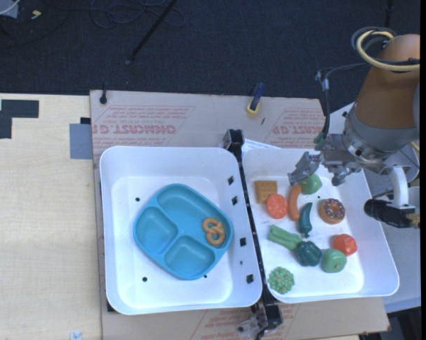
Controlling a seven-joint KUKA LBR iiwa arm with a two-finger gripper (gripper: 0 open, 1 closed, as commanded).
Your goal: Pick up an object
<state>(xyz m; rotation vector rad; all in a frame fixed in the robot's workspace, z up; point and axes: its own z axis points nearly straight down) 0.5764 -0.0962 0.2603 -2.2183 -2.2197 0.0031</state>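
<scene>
As seen from the fixed camera, nearest items first:

Front of right bin (383,285): a green bumpy ball (281,280) lies at the near left corner.
Near row: a dark green pepper (308,253), a green apple (333,261) and a red tomato (344,244) sit close together; a green cucumber piece (284,236) touches the pepper.
Middle of right bin: a chocolate doughnut (332,210), a dark green gherkin (306,218), an orange carrot (294,201), a red round fruit (276,205) and a tan cracker (265,189).
Left bin (121,190): a blue divided plate (172,232) carries a pretzel (214,230) in its right compartment.
Light green item (311,184): at the far end of the carrot, just under my end effector.
My end effector (319,167): low over the far part of the right bin. I cannot tell how far it is parted, nor whether it grips anything.
My arm (383,105): enters from the right, orange band uppermost.
Surface (36,211): pale wood left of the bins.
</scene>
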